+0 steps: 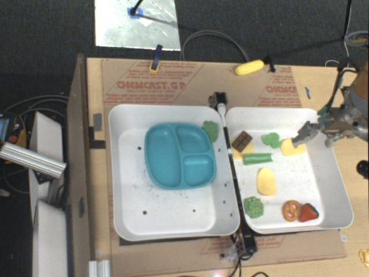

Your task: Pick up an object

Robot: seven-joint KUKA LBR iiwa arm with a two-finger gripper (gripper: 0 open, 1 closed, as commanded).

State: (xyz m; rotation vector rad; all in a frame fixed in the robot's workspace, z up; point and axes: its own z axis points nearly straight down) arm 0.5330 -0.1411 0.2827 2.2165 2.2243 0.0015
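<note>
The right bin [330, 180] holds several toy foods: a brown block [241, 141], a small green piece [270, 138], a green stick [257, 158], a pale yellow oval [266, 181], a green broccoli [253, 206], an orange ring [291, 210] and a red piece [309, 212]. A yellow chunk [291, 149] lies near the bin's far right side. My gripper [302, 135] hangs just above and to the right of that chunk, reaching in from the right. I cannot see anything held in it.
The left bin [124, 172] carries a blue divided plate [179, 156], with a green leafy piece [211, 130] at the plate's far right corner. A black divider [228, 154] runs between the bins. A yellow clamp [249, 68] sits on the cardboard behind them.
</note>
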